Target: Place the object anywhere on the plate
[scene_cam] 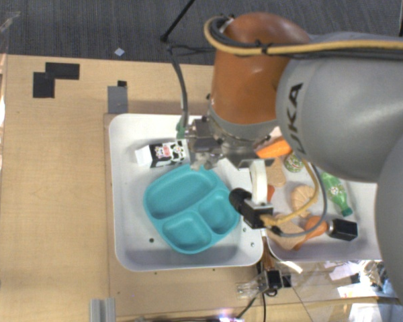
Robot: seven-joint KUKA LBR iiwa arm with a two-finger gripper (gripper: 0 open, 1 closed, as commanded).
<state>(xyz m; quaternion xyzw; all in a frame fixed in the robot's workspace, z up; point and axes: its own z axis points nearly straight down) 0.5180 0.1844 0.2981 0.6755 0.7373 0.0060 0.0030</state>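
A small milk carton (162,153) is seen lying just behind the teal plate (188,210) in the left bin (124,200), where the hand (205,154), its state impossible to tell, is best lowered squarely before any lift onto the plate is attempted.

Two bins side by side on surface (54,213). Left bin (131,247) holds divided plate (188,210) near its middle, reaching toward right wall. Small carton (162,153) lies behind plate, near bin's far wall, just apart from plate rim. Arm (309,99) reaches in from right, over far right part of left bin and over right bin (282,250). Gripper (203,158) hangs at plate's far edge, just right of carton. Right bin holds several small items, partly hidden under arm.
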